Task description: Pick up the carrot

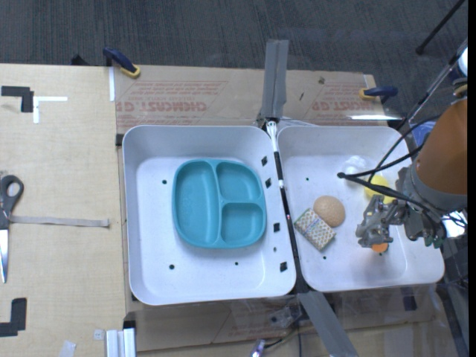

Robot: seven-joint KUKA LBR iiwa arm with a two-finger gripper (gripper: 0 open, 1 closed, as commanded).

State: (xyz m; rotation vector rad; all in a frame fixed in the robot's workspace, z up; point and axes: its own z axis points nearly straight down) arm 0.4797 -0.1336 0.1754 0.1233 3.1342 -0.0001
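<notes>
Camera view, left to right: left bin (141,222) with a teal divided tray (220,203); right bin (327,274) with a patterned packet (315,229) touching a tan ball (330,210). My gripper (374,233) hangs low over the right bin's right half; the carrot (380,248) shows as an orange tip just below my fingers; whether they are apart or together I cannot tell.
</notes>
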